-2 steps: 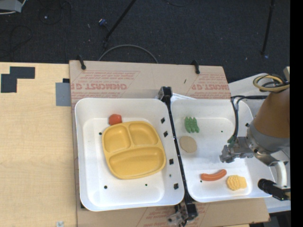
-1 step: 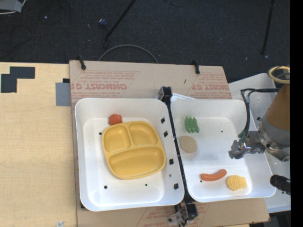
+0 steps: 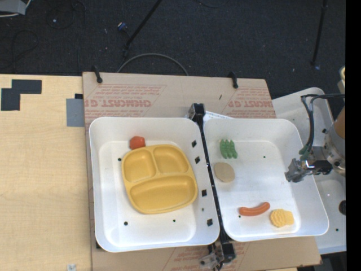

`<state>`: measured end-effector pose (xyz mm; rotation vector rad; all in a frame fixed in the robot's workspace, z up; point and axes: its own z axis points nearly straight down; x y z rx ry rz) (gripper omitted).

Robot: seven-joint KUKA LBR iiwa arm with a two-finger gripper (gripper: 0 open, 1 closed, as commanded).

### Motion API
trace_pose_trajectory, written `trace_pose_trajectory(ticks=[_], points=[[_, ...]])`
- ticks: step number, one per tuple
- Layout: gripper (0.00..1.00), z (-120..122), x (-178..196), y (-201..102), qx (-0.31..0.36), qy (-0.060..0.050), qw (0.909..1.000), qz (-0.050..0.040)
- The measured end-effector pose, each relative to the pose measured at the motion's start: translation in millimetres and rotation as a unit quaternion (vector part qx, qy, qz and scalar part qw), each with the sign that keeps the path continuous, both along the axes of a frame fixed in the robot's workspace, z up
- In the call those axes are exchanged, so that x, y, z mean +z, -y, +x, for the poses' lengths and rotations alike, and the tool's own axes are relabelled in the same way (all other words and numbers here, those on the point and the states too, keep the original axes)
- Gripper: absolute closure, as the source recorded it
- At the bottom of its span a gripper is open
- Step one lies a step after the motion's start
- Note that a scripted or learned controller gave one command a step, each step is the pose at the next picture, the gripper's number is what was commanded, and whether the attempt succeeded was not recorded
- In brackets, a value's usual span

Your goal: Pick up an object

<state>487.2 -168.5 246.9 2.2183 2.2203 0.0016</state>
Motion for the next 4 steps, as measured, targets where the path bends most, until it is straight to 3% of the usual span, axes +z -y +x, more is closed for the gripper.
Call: trace_pose_trajectory(ticks=[1, 4], points=[[1.00, 9.1, 6.7, -52.1, 0.002, -0.002, 1.0000, 0.0018], [1.00, 2.4, -4.5, -205.1, 0.002, -0.004, 1.0000, 0.0017]])
